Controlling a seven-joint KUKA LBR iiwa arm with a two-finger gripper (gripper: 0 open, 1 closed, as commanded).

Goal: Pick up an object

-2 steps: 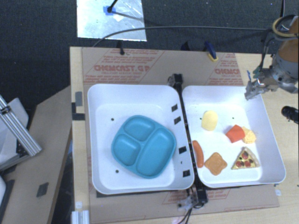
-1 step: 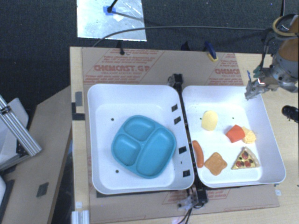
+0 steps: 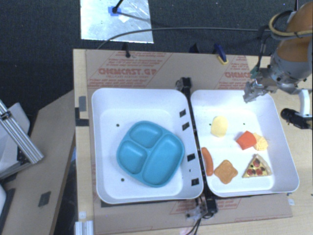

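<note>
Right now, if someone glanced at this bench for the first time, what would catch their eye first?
Most likely the bright blue divided plate, lying alone in the left bin. Next, the toy food scattered in the right bin: a pizza slice, a hot dog, an orange block and a pale yellow piece. The gripper hangs over that bin's far right corner.

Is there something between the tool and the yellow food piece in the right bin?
Nothing visible. The tool hangs over the right bin's far corner, and bare white floor lies between it and the yellow piece.
</note>
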